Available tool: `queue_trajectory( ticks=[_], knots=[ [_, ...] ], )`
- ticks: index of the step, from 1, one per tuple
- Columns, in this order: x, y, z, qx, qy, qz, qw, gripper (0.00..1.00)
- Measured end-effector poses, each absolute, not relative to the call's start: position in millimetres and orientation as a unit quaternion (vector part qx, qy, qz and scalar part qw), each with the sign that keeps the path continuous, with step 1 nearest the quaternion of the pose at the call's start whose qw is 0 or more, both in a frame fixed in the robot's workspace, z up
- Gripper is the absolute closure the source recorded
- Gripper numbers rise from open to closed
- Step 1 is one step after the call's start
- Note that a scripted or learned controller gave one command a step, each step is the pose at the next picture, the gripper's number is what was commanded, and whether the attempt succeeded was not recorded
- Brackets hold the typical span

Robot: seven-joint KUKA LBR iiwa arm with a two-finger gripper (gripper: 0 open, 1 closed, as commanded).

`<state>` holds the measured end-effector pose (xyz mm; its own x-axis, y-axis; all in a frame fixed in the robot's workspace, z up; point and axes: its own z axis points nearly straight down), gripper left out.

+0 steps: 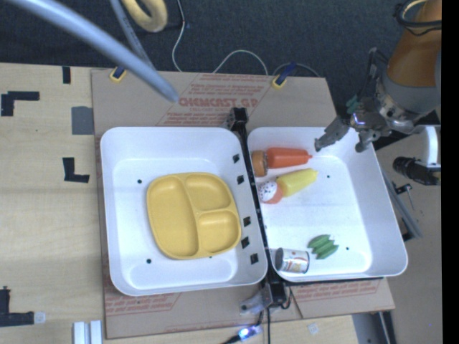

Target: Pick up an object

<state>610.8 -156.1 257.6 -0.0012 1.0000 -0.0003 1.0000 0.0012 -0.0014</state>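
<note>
The right bin [373,213] holds an orange carrot-shaped toy [283,158] near its far left, with a yellow toy [292,183] just in front of it. A green pea pod [323,246] and a small silver can [292,261] lie near the front rim. My gripper [346,136] hovers over the bin's far right corner, to the right of the carrot. Its two dark fingers are spread apart with nothing between them.
The left bin [129,170] holds a yellow divided plate [192,213]. A dark clip divider [244,185] runs between the bins. A grey pole [86,31] crosses the upper left. The middle of the right bin floor is bare.
</note>
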Motion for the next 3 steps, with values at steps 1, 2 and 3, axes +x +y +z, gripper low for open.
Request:
queue_trajectory(
  ticks=[1, 2, 3],
  knots=[
    [605.5, -148, 197, -0.707, -0.708, 0.0024, 0.003, 0.0],
    [605.1, -147, 153, -0.707, -0.707, 0.0023, 0.002, 0.0],
    [612.8, -154, 113, -0.707, -0.707, -0.0054, -0.003, 0.0]
  ],
)
